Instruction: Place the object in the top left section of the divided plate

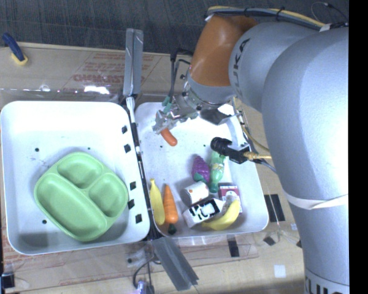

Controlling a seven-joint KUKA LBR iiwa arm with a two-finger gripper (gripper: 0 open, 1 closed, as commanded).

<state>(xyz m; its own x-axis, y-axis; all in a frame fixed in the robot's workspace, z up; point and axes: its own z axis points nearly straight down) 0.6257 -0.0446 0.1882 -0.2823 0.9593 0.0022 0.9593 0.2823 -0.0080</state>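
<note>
A green divided plate [55,192] with three sections lies in the left white bin [24,121]. My gripper [164,121] hangs over the far left corner of the right bin [253,192], at the end of the grey arm with the orange band. A small orange item [169,138], shaped like a short carrot, lies on the bin floor just below and in front of the gripper. Whether the gripper touches it I cannot tell. The arm hides the bin's far right part.
The near half of the right bin holds a purple item [200,168], a green bottle [217,164], a white cup [197,192], a black-and-white box [202,211], two bananas [155,201] [226,217] and a carrot [170,204]. A divider wall [133,143] separates the bins.
</note>
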